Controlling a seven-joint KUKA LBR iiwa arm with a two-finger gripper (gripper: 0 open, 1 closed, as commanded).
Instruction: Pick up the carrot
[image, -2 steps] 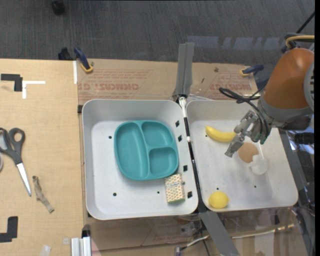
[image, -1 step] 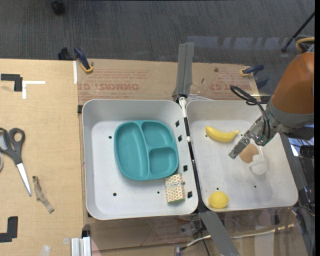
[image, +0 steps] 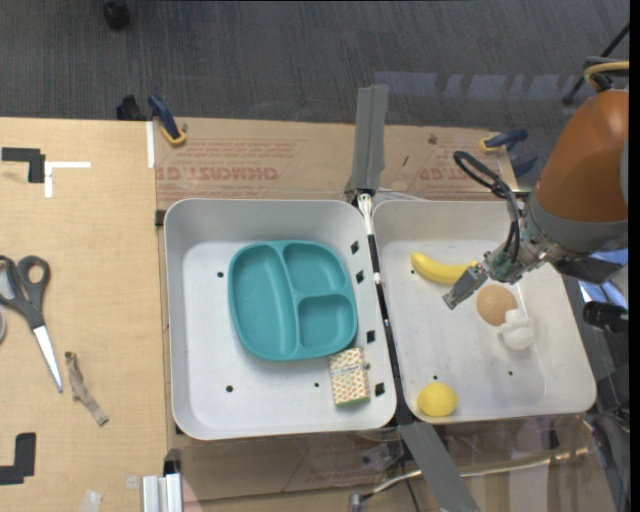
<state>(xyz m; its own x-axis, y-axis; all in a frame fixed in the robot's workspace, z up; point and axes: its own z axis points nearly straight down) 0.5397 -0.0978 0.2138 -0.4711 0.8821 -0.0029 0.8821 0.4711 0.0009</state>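
My gripper (image: 478, 280) hangs low over the right bin (image: 560, 400), in its upper middle. It sits between a yellow banana (image: 438, 268) on its left and a tan, rounded object (image: 494, 306) just to its lower right. A small white object (image: 517, 331) touches the tan one from below. A yellow lemon (image: 437, 400) lies near the bin's front edge. Nothing can be seen held in the gripper. The arm's orange band (image: 592, 160) covers the bin's far right corner.
The left bin (image: 195, 340) holds a teal divided plate (image: 293, 298) and a small patterned block (image: 350, 379) by its front right corner. Scissors (image: 32, 310) lie on the bench at far left. A raised divider (image: 375, 300) separates the bins.
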